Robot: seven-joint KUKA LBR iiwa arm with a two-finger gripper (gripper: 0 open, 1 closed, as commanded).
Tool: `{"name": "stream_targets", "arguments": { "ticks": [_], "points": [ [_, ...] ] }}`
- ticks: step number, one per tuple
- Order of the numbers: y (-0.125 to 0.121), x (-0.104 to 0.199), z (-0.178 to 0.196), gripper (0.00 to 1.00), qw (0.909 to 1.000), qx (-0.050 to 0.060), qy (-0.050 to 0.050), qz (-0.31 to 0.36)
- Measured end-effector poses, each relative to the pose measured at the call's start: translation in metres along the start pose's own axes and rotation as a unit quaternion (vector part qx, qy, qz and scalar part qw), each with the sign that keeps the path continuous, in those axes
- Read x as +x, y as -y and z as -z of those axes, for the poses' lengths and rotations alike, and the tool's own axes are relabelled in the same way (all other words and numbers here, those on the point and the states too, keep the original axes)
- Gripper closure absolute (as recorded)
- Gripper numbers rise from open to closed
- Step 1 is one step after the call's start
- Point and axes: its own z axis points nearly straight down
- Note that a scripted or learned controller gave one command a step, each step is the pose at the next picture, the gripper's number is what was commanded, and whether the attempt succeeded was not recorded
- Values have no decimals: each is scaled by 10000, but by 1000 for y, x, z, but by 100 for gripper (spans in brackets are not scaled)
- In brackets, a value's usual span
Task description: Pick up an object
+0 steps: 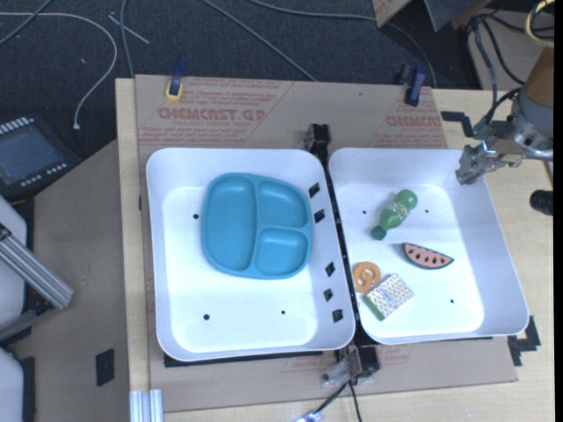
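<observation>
Presently gripper (471, 163) (finger state unreadable) hangs over right bin's (493, 236) far-right rim; green bottle (393, 213) lies down-left, axis diagonal.

Robotics lab: 2 white bins (176, 323) clamped on bench (132, 236) (loose cables (88, 25) on floor).

Open white floor around green bottle (393, 214), watermelon slice (427, 257), pretzel (366, 276) and packet (389, 295)

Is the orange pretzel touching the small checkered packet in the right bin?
Touching: the camera view shows the orange pretzel overlapping the checkered packet's upper-left corner.
</observation>
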Motion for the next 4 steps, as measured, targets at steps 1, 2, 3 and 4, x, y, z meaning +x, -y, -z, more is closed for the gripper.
{"name": "stream_targets", "arguments": {
  "ticks": [1, 2, 3, 4],
  "points": [
    [0, -2, 66, 100, 10000, -19, 9, 1],
    [-1, 51, 47, 100, 10000, 39, -21, 19],
    [-14, 105, 42, 100, 10000, 37, -22, 23],
    [-15, 158, 45, 100, 10000, 33, -21, 23]
  ]
}}
